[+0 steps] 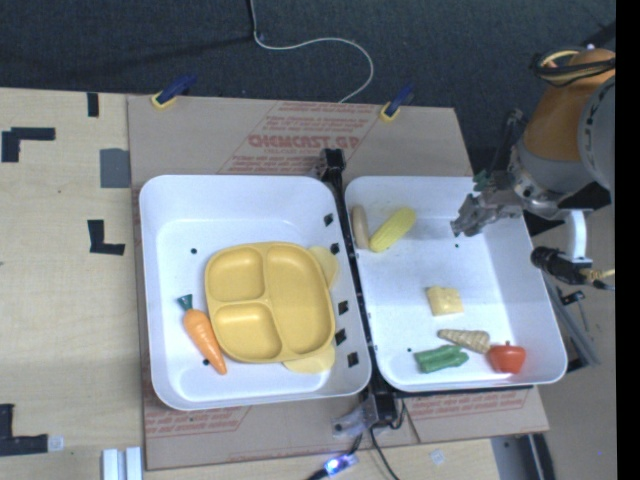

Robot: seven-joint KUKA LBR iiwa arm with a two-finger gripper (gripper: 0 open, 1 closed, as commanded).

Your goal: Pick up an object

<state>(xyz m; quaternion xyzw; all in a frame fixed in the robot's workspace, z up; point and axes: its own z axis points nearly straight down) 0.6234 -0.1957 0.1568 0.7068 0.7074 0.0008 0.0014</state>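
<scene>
Lying nearest the camera in the right shallow white bin [520, 268], a row of small toy foods along the front wall: a red tomato-like piece with a green top [507, 357] at the right corner, a tan ridged cone-shaped piece [466, 339] just beside it, and a dark green pod-shaped piece [440, 359] touching the cone's lower edge. Sitting a little further back, near the middle of that bin — a pale yellow cheese-like wedge [444, 300], apart from the rest. Resting at the far left of the same bin, a yellow corn cob [392, 228], tilted, with a small beige oblong piece [359, 225] just beside it against the dividing wall.

Filling much of the left shallow white bin [170, 208], a yellow three-compartment plastic plate [270, 301], with pale yellow flat pieces poking out from under its right and front edges. Lying just beside the plate's left rim, an orange plastic carrot with a green stub [203, 336], pointed toward the front of the bin.

Hovering over the far right rim of the right bin, the dark two-finger gripper [466, 223] at the end of the grey arm with an orange band [570, 128] — fingers pointing down and left, nothing seen between them; open or closed, cannot tell from this angle. Well apart from the corn cob and from the wedge.

Spreading beneath both bins, a brown cardboard sheet [290, 138] on the bench.
</scene>
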